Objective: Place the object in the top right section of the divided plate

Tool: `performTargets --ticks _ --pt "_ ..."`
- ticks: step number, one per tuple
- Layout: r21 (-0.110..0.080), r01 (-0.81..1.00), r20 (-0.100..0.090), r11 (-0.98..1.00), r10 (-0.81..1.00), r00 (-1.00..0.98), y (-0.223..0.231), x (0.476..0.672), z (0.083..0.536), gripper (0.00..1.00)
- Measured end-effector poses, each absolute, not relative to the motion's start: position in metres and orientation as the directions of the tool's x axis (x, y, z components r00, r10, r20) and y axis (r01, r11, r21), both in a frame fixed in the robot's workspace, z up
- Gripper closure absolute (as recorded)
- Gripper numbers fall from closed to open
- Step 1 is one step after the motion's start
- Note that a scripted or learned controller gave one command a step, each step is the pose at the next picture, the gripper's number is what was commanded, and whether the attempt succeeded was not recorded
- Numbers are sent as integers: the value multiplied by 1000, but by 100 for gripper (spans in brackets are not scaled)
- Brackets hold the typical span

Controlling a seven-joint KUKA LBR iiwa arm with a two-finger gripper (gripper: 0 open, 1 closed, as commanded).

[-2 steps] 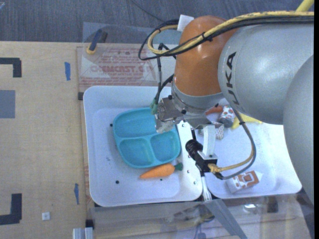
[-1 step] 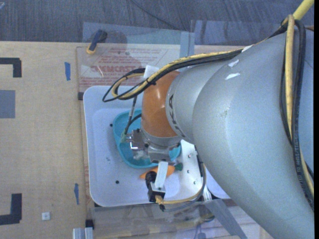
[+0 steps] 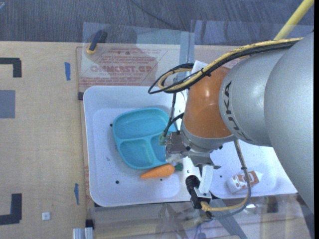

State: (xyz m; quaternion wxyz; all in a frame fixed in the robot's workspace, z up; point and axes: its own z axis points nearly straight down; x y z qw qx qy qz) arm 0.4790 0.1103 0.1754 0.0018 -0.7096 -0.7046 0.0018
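Near the shallow white bin's [image 3: 99,183] bottom edge, an orange toy carrot [image 3: 157,172] waits outside the blue divided plate [image 3: 135,133]; the gripper's [image 3: 171,148] grip I cannot tell.

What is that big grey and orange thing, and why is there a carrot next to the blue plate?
The big grey thing with the orange band is a robot arm. It reaches in from the right side of the picture. One camera took the picture. It is fixed above the bench and looks down at a slant.

Two shallow white bins sit side by side on the bench. In the left bin lies a blue plate split into sections. An orange carrot lies just beside the plate's lower edge, not in it. The right bin has a small white and orange item in it, too small to name.

At the end of the arm is its tool, the part for picking things up. It hangs at the plate's right edge, near the carrot's green end. The arm hides most of it, so I cannot tell whether it holds anything.
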Motion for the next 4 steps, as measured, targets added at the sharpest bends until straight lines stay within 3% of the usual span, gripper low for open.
performTargets --ticks 1,2,3,4 --pt "26 975 12 -223 975 222 131 502 116 100" --pt "5 1000 -2 -24 1000 25 181 549 109 100" --pt "49 928 37 -369 929 367 181 524 108 100" --pt "36 651 51 -758 652 757 217 498 108 100"
